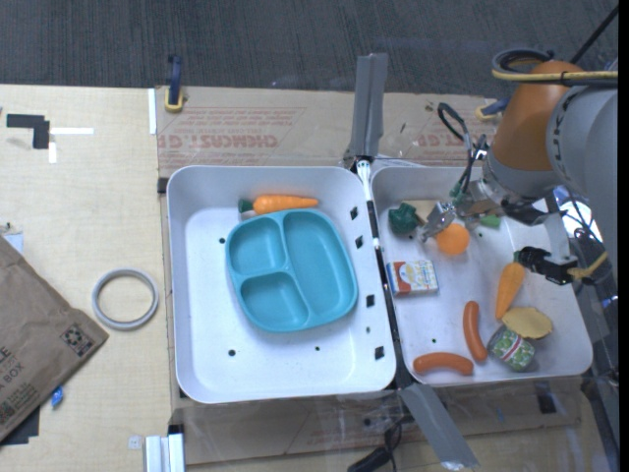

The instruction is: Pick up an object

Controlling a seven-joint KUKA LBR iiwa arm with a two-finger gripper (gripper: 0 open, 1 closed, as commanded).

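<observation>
I see my gripper low in the right bin, at its far end, fingers spread around a small orange ball that sits just below them. Left of the ball lies a green toy; nearer than the ball, a small red-and-white carton. To the ball's right lies a carrot, with a yellow chip, a green can and two sausages nearer the bin's front. In the left bin, a blue divided plate lies with another carrot behind it.
</observation>
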